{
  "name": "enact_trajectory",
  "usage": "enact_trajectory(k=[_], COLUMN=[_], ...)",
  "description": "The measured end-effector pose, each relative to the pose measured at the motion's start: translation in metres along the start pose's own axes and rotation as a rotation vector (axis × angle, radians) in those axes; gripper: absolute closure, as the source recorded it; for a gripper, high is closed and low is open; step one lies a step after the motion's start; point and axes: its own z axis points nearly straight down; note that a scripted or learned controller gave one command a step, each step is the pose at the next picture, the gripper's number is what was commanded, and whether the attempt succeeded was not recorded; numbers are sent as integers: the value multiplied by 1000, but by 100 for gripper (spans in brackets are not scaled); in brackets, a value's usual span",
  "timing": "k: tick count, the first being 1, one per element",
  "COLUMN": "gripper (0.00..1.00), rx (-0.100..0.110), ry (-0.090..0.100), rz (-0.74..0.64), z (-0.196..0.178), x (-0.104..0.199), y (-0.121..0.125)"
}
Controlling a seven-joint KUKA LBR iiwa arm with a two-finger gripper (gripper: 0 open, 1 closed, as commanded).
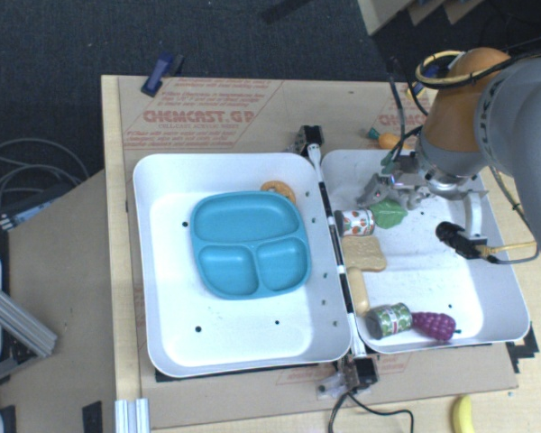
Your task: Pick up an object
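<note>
Two shallow white plastic bins are sitting side by side on the desk (207, 115), which looks like raw brown board with red lettering printed on it. The left bin (162, 332) is holding a smooth blue divided plate (250, 243) with three rounded compartments, plus a small tan ring-shaped thing, kind of donut-like (279, 189), peeking out just behind the plate's far edge.

The right bin (496, 287) is holding the smaller stuff: a little can with a red and white label (354, 222) lying on its side near the divider, a flat tan piece shaped like a slice of toast (369, 255) just below it, a wooden-looking stick (357, 293) running along the divider, a green-labelled can (389, 319) tipped over near the front, and a bumpy purple bunch of grapes (435, 325) right beside that can. There's also a soft green leafy object (389, 214) next to the red can.

The grey arm with its orange band is reaching in from the right, and the end effector (398, 188) is hovering right over the far part of the right bin, just above that green leafy object. It's too cluttered there to tell how the end effector is set or whether it's gripping anything.
</note>
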Motion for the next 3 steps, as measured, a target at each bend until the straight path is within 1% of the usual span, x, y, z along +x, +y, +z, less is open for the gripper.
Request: enact_trajectory(k=[1, 2, 3], gripper=[0, 0, 0], rx=[-3, -1, -3], ry=[-2, 0, -1], rz=[-1, -1, -1], z=[-1, 0, -1], x=[-23, 1, -22], y=[28, -5, 28])
